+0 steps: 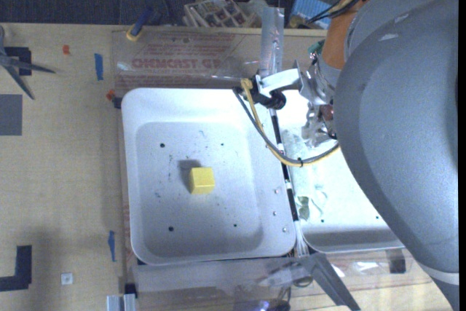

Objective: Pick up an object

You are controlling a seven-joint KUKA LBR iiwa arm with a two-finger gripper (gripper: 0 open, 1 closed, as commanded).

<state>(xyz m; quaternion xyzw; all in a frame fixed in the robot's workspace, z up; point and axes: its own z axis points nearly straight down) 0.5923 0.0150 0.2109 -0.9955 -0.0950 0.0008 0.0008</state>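
A small yellow block (pixel 202 180) sits alone near the middle of the left bin (pixel 138 113), well apart from the gripper (pixel 318 120), which hangs over the right bin (pixel 349 229) close to the divide between the two. Whether the gripper is released or clenched cannot be told from this angle; nothing is seen held in it.

The main risk lies in the gap to be covered: the arm (pixel 408 120) must cross the shared rims, and a low pass could catch the bin wall or snag the yellow cable (pixel 258 129) looping from the wrist over the left bin's edge. A descent that lands off-centre would likely nudge the block across the smooth white floor instead of trapping it, and a closure on air is a real possibility. The arm's bulk also hides much of the right bin, so anything lying there goes unjudged.

The block looks like a small, solid cube, bright yellow, with clean flat faces and a soft shadow on its upper left side. It rests flat, slightly turned relative to the bin's sides, among a few dark specks.
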